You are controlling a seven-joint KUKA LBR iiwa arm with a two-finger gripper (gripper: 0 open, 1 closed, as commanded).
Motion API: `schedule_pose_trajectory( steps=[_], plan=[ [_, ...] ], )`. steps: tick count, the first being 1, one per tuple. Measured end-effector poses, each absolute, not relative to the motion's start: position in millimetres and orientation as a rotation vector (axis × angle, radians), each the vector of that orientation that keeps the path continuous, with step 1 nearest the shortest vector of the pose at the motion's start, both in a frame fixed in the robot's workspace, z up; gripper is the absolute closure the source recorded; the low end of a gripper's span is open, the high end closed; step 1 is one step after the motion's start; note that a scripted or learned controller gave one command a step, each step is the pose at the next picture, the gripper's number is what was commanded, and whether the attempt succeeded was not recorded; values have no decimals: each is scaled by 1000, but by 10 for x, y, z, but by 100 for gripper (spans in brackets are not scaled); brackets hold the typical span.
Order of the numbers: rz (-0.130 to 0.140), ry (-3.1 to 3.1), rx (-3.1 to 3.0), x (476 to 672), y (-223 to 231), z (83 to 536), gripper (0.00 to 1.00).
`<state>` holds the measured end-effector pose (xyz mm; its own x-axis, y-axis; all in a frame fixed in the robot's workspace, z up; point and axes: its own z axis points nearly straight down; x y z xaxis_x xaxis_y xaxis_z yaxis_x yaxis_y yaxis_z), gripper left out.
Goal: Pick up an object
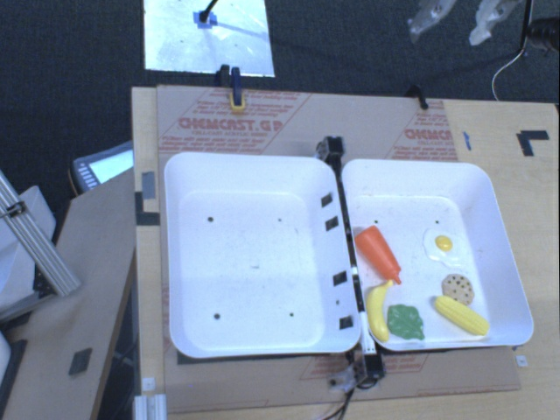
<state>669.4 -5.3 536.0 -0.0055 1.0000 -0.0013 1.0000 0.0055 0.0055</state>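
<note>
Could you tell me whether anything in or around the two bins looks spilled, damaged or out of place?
Nothing stands out. The carrot, banana, green leaf, corn, cookie and fried egg all lie inside the right bin, none over its rim.

The left bin (249, 256) offers an open floor for a descent anywhere. The right bin (477, 191) is open across its far half; its near half is crowded: carrot (378, 250), banana (378, 311) and green piece (405, 321) cluster by the divider (348, 248), with egg (442, 244), cookie (457, 288) and corn (461, 315) close beside them.
</note>
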Motion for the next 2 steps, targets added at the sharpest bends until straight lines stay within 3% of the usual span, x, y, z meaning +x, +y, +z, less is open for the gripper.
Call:
schedule_pose_trajectory(
  steps=[1,2],
  plan=[
    [2,2228,2214,6610,292,5267,0],
    [6,2228,2211,6686,688,5358,0]
  ],
)
